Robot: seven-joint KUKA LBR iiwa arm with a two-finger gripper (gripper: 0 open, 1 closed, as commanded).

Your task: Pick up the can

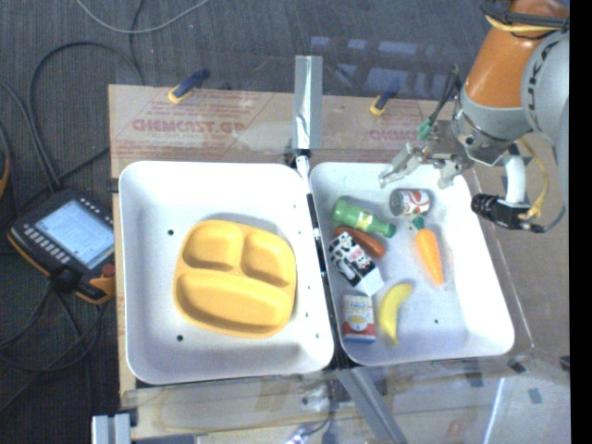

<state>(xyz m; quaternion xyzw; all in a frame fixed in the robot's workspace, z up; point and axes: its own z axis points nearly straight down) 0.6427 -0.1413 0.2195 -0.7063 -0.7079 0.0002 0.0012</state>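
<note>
Right bin (481, 326) on the bench: the can (410, 201) lies on its side near the far rim. Gripper (424, 166) hovers just at its 12 o'clock, fingers spread, holding nothing.

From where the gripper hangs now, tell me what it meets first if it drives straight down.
Most likely the can, lying just beneath the open gripper near the right bin's far wall; depth is unclear from above.

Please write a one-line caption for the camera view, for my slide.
Open gripper hovers just above the can in the right bin, beside a carrot and green bottle.
</note>
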